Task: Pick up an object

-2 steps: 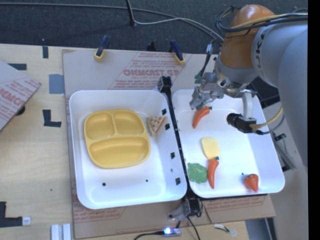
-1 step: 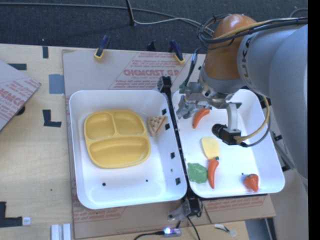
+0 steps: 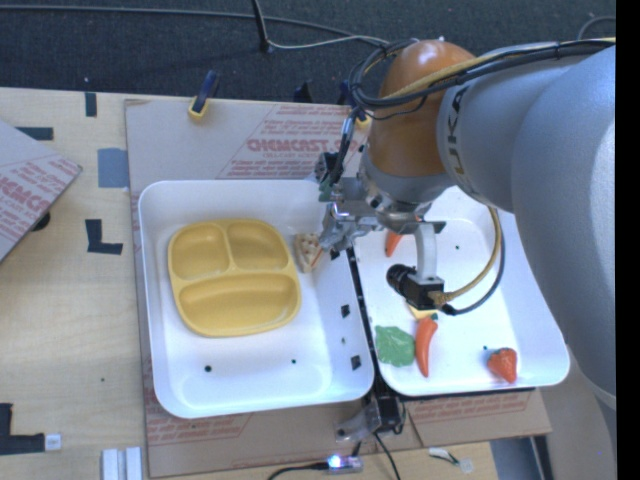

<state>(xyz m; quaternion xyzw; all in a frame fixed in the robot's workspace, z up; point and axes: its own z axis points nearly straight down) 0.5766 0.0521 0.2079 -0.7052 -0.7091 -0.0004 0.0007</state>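
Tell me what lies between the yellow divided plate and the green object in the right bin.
In the camera view, between the yellow divided plate and the green object lie bare white floor of the left bin and the two bins' adjoining rims.

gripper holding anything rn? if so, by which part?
Cannot tell. The gripper sits low over the left bin, beside a small tan object near the yellow divided plate; the wrist hides any hold.

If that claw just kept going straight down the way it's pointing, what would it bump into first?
Probably the small tan object just under the claw, near the left bin's right wall and beside the yellow divided plate. Depth is hard to judge from above.
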